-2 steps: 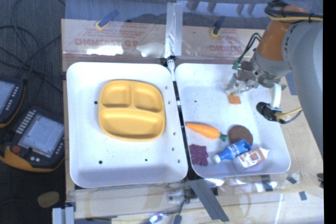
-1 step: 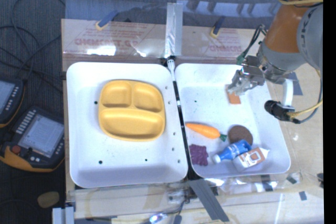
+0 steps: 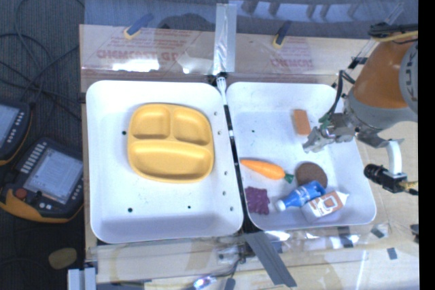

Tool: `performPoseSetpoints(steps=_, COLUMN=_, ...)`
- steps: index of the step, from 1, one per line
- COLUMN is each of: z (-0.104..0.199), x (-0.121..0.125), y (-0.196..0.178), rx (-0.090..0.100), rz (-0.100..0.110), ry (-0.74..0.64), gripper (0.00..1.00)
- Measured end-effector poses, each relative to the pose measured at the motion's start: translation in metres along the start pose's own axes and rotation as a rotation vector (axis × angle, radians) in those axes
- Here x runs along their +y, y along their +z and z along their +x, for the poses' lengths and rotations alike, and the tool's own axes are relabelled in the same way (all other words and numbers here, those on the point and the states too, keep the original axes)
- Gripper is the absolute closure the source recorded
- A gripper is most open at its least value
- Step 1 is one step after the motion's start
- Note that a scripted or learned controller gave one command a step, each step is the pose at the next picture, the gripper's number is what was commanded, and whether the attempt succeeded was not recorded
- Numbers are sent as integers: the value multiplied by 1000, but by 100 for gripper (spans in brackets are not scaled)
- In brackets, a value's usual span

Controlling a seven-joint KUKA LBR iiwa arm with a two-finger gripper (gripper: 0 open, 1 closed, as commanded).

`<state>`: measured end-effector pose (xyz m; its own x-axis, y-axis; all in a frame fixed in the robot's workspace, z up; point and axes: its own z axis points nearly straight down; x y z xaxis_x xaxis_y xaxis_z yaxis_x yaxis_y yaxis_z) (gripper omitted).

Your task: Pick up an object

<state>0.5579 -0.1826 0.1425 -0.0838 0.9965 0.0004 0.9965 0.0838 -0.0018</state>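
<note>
Over the right white bin (image 3: 353,166), your hand (image 3: 318,140) hovers; finger spread: cannot tell. Nearest targets: small orange block (image 3: 300,121) just beside it, round brown object (image 3: 311,174) below. Commit to one, centre above it, descend straight.

bins 2 (image 3: 102,214) (image 3: 360,207) | yellow tray 1 (image 3: 170,141) | carrot 1 (image 3: 262,168) | blue bottle 1 (image 3: 300,195) | carton 1 (image 3: 326,204) | orange block 1 (image 3: 300,121) | purple item 1 (image 3: 256,200) | brown round item 1 (image 3: 311,174)

Bright, even overhead light, washing out both white bins (image 3: 102,166). Glare on the clear plastic sheet (image 3: 163,54) far left of and above the gripper (image 3: 319,139). Soft, short shadows beneath the gripper. Slightly soft focus throughout; dark, dim floor (image 3: 41,10) at far left.
</note>
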Motion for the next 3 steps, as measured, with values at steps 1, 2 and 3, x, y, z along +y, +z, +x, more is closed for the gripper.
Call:
performPoseSetpoints(steps=1, z=7, x=-11, y=7, rx=1, rz=-1, ry=58, gripper=100)
performPoseSetpoints(steps=2, z=7, x=-11, y=7, rx=1, rz=-1, ry=58, gripper=0)
performPoseSetpoints(steps=3, z=65, x=-22, y=51, rx=-8, rz=-18, ry=160, gripper=0)
